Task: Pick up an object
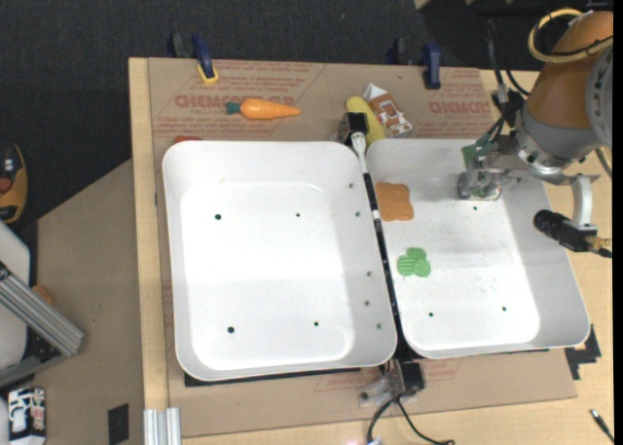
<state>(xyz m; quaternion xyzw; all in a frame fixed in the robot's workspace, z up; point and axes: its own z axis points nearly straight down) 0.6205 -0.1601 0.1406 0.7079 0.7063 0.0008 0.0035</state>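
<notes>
Hand over the right bin, nothing lifted.
I'm hovering the hand (478, 185), grip unclear, near the back wall of the right bin (545, 331); flat orange-brown piece (394, 202) and knobbly green piece (414, 263) are lying apart.

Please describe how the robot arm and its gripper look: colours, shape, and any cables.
The arm is rounded, with an orange band above a grey wrist section and a yellowish cable looped at its top. The gripper is small, of grey metal, with a green part on its body. A black cylindrical part juts out beside the wrist.
</notes>
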